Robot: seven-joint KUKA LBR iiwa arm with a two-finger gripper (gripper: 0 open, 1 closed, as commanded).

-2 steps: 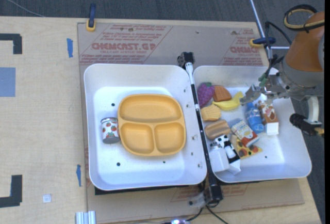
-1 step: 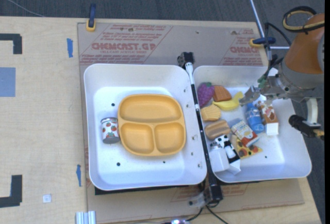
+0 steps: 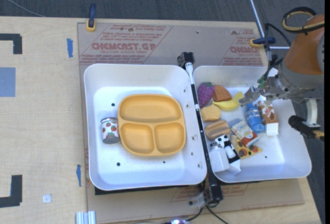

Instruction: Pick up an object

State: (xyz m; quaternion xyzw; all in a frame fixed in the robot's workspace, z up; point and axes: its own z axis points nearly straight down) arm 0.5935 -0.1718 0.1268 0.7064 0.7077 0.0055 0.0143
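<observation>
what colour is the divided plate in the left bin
Yellow-orange all over, the plate shows plainly in the camera view.

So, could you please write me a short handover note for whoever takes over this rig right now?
Gripper: low over the back of the right bin, above the toy pile; whether the fingers are open or shut cannot be told, and nothing is visibly held.
Right bin: purple grapes, banana, blue bottle, bread pieces and other small toys, all lying in the bin.
Left bin: yellow divided plate with a small can beside it.
Done: arm brought over the pile.
Left: grasp one object and lift it clear.
</observation>
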